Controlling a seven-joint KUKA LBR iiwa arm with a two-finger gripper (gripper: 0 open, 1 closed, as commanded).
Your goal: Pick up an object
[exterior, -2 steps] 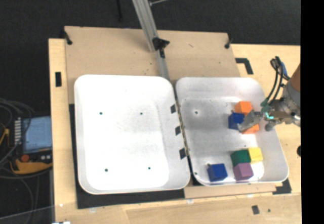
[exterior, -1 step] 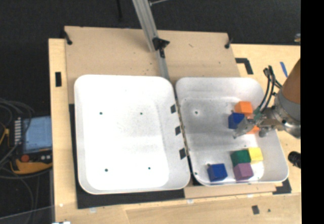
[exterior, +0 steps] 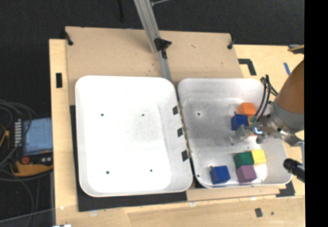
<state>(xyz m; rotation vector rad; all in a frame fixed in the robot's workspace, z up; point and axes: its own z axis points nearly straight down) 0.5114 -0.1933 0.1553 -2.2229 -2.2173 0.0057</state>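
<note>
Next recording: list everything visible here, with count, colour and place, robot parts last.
white bins: 2, white, side by side on the bench; left, right
blue blocks: 2, one mid-right of right bin, one at its near edge
orange block: 1, behind the upper blue one
green block: 1, near right
yellow block: 1, beside green
purple block: 1, in front of green
hand: 1, metallic, over right bin by upper blue block

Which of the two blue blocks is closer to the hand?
The blue block just below the orange block, beside the hand; the other blue block sits near the bin's front edge.
</note>
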